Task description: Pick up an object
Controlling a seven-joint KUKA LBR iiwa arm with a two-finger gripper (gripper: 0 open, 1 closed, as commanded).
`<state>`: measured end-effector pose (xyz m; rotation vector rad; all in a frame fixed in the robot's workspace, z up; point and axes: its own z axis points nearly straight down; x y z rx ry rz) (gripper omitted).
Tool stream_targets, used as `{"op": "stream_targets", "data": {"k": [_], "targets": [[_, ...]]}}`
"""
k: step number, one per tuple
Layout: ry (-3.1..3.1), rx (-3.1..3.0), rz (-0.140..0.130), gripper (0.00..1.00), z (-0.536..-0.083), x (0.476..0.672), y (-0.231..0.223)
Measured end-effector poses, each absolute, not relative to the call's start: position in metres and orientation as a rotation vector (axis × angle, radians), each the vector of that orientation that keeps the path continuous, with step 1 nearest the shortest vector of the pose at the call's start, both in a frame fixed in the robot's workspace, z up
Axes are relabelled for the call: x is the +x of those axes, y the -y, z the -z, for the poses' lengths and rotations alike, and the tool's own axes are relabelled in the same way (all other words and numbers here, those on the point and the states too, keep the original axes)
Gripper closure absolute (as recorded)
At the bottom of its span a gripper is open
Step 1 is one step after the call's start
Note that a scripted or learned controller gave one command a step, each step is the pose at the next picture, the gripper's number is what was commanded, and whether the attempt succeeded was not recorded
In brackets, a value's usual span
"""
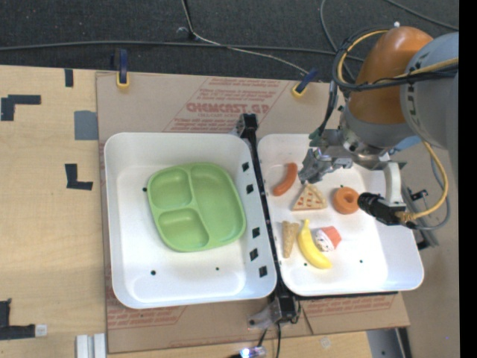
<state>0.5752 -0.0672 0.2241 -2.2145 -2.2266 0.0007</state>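
Counter (45, 222): pale wood, carrying a cardboard sheet (223, 103) with two white bins on it.

Left bin (123, 274): green tray (195, 206) with three compartments, lying tilted, left of the divider (253, 200).

Right bin (395, 271), just right of the divider, holds the candidate objects:
- sausage (284, 178), nearest the divider, upper part;
- cone (288, 239), below the sausage;
- pizza wedge (308, 198), just right of the sausage;
- banana (313, 247), beside the cone, touching the red-and-white piece (326, 237);
- doughnut (345, 200), right of the wedge.

Tool (313, 166): poised above the gap between sausage and wedge, far from the divider's lower end. Whether its jaws are apart or together cannot be told; nothing is seen held.

Risks, as judged: sausage and wedge lie near each other, so a descent between them may nudge both aside and catch neither. The flat wedge offers little to pinch. The round sausage could roll off toward the divider. Cables (440, 200) hang near the doughnut side.
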Motion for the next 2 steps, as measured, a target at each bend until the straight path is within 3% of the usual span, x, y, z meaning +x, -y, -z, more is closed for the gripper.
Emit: {"op": "stream_targets", "data": {"k": [2], "targets": [[2.229, -2.212, 0.0, 1.0, -0.232, 0.572, -0.048]]}}
